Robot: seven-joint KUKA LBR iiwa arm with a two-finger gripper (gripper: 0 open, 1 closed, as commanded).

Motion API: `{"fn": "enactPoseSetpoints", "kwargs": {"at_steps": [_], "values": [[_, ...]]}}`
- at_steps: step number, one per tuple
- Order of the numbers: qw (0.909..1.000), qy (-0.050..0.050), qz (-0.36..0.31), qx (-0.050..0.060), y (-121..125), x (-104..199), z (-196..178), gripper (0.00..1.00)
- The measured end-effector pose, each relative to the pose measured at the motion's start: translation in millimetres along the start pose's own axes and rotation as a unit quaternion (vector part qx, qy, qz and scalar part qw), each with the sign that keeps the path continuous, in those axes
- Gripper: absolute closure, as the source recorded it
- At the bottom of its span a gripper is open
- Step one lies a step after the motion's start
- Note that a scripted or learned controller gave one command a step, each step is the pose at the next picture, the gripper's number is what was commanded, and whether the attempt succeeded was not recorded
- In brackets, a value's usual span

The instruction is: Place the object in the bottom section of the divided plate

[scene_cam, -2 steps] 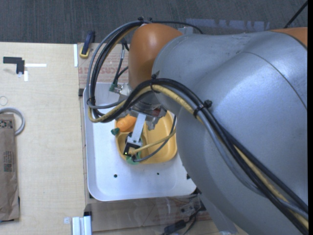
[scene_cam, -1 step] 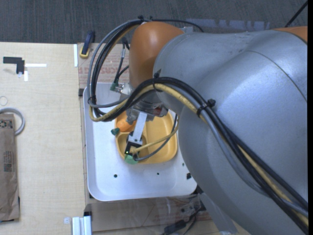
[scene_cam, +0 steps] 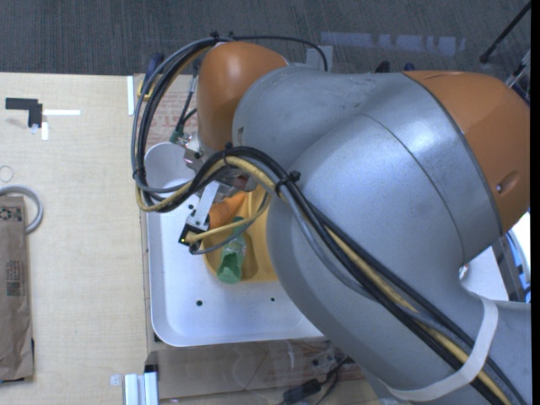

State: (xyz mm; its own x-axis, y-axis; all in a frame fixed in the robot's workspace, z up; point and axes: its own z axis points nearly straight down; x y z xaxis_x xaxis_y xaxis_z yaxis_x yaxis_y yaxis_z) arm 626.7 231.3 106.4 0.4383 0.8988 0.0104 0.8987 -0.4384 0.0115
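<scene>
A yellow plate (scene_cam: 258,265) lies in the white bin (scene_cam: 192,321), mostly hidden under the big grey and orange arm (scene_cam: 371,201). An orange object (scene_cam: 224,210) and a green object (scene_cam: 229,263) rest at the plate's left edge, the green one nearer the front. My gripper (scene_cam: 221,219) hangs low over the orange object, wrapped in cables; the wrist covers its tip. I cannot tell which plate section each object lies in.
A white bowl (scene_cam: 164,165) sits at the bin's back left corner. The pale wooden bench (scene_cam: 76,226) stretches left, with a brown paper bag (scene_cam: 15,287) at its left edge and a small black part (scene_cam: 24,105) near the back.
</scene>
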Motion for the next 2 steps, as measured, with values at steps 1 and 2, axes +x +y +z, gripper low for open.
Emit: {"fn": "enactPoseSetpoints", "kwargs": {"at_steps": [1,2], "values": [[1.0,0.0,0.001,0.0,0.6,-0.7,-0.1,0.0],[1.0,0.0,0.001,0.0,0.6,-0.7,-0.1,0.0]]}}
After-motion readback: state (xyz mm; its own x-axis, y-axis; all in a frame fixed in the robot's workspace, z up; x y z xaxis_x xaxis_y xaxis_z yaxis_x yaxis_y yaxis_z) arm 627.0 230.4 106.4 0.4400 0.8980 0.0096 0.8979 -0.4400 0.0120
